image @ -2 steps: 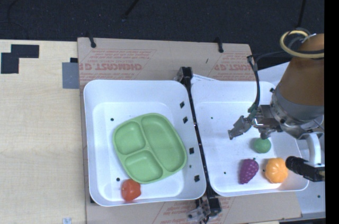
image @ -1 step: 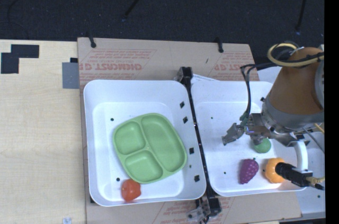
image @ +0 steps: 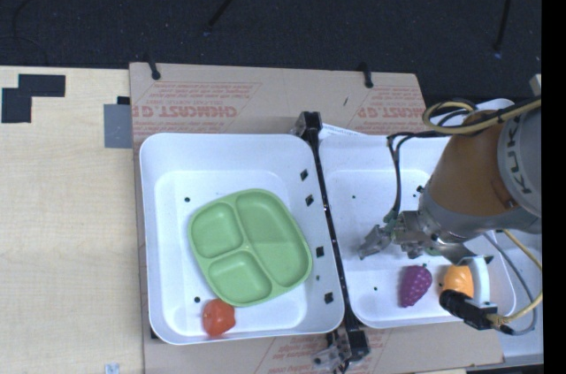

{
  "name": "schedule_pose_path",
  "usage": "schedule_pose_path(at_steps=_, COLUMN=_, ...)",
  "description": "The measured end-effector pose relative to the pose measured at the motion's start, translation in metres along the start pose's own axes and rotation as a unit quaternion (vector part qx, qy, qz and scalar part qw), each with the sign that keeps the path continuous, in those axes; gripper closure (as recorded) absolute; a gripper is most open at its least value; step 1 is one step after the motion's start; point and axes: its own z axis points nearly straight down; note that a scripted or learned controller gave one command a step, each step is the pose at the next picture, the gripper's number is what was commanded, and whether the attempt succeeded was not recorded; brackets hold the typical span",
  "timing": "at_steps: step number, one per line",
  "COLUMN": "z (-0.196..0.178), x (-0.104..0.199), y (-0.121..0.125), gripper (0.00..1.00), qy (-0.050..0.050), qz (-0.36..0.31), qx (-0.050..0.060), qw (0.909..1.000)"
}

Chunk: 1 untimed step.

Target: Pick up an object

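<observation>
A purple bunch of grapes (image: 414, 285) lies near the front of the right bin (image: 371, 160). Just right of it sits an orange fruit-like object (image: 457, 279), partly covered by a white and black piece. My gripper (image: 378, 243) hovers low in the middle of the right bin, just above and left of the grapes and apart from them. Nothing shows in it. In the left bin (image: 168, 187), a red-orange object (image: 218, 316) rests at the front, beside a green divided plate (image: 250, 247).
The grey arm with its orange band (image: 473, 178) covers the right side of the right bin. A black divider with clips (image: 323, 222) runs between the bins. Cables loop near the arm at the right. Cardboard lies under both bins.
</observation>
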Motion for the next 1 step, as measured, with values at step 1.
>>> schedule_pose_path(at_steps=1, z=-0.0136, x=-0.0017, y=0.001, gripper=1.0, qy=0.0, qz=0.003, qx=-0.002, qw=1.0)
